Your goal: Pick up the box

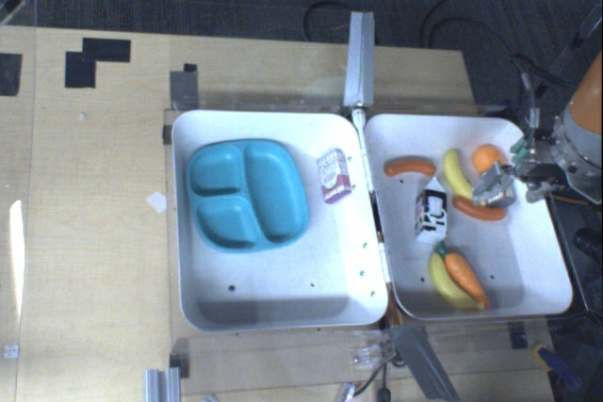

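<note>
Bench (94, 249) carries two white bins side by side: left bin (273, 297) and right bin (528, 282). Arm (586, 122) enters from the right, cut off at the frame edge; only the orange band and grey wrist are in view. Left bin: one blue divided tray (247, 193), three compartments, and one small box (334, 175) with pink-and-white print, lying just right of the tray, apart from it, near the bin's right wall; print too small to read. Right bin: one black-and-white carton (432, 213) near centre, two bananas (456, 172) (443, 278), one carrot (464, 274) lying across the lower banana, two sausages (409, 167) (480, 211), one orange (487, 157). Gripper (494, 186) sits over the right bin above the lower sausage, partly covering it; finger spacing is not resolvable, cannot tell whether anything is held.
</note>
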Tool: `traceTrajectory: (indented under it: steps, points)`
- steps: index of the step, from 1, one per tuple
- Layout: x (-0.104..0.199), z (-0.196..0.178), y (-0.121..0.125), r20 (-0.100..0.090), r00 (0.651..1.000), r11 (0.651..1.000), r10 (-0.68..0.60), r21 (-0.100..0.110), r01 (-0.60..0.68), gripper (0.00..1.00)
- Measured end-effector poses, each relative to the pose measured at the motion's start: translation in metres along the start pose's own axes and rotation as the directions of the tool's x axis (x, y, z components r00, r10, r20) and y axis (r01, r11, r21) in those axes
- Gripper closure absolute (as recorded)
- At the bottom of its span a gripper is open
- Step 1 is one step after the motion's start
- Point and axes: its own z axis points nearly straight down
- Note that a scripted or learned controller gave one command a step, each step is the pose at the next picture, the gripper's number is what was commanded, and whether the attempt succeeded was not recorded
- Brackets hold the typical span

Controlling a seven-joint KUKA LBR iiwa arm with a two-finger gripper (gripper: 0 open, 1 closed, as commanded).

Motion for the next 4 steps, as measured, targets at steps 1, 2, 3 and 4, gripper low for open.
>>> traceTrajectory:
  steps: [1,2,3,4]
  points:
    - [0.073,0.068,0.077,0.0,0.982,0.982,-0.189,0.0,0.189,0.0]
    - [0.053,0.16,0.135,0.001,0.987,0.987,-0.16,-0.003,0.16,0.0]
    - [0.029,0.165,0.152,0.001,0.991,0.991,-0.136,-0.005,0.136,0.0]
    - [-0.015,0.065,0.152,0.002,0.997,0.997,-0.077,-0.006,0.077,0.0]
